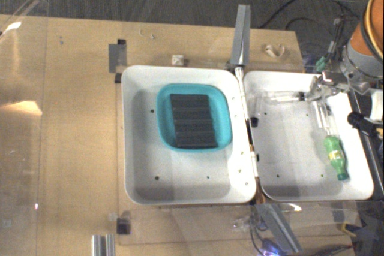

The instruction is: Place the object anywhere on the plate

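Dark carpet behind, pale wooden tabletop [66, 129] below, two white bins side by side. My pincer [324, 106] hangs over the right bin [288, 186], just above the green bottle [336, 156] lying near its right wall; whether it's spread or pressed together, I cannot tell. Nothing grasped yet, so this is the approach. Next: drop over the bottle, pinch it, then carry it left to the teal plate [223, 111] in the left bin [180, 183]
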Tool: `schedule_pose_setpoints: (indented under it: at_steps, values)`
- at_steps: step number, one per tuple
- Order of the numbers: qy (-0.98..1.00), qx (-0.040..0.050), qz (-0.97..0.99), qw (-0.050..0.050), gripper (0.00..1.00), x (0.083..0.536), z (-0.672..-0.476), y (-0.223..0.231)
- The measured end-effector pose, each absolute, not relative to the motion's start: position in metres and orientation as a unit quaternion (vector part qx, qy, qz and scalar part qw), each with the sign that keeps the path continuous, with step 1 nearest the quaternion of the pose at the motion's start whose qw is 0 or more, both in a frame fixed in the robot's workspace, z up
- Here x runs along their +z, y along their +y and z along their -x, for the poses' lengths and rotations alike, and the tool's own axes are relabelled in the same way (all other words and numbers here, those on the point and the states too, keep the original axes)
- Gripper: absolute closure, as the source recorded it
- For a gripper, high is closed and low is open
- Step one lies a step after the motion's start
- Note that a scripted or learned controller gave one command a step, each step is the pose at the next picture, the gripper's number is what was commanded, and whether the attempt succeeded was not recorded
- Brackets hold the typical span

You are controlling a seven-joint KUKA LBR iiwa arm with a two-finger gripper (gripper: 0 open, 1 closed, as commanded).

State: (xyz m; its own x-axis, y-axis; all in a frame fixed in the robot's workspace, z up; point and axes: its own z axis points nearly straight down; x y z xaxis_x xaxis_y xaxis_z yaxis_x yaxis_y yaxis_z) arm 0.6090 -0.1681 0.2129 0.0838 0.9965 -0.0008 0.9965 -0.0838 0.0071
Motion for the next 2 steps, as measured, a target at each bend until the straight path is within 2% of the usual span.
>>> schedule_pose_setpoints:
  at_steps: [1, 2]
  values:
    - [0.677, 0.0021, -0.736, 0.003, 0.0, 0.213, -0.609, -0.168]
    - [0.618, 0.0019, -0.786, 0.003, 0.0, 0.292, -0.502, -0.175]
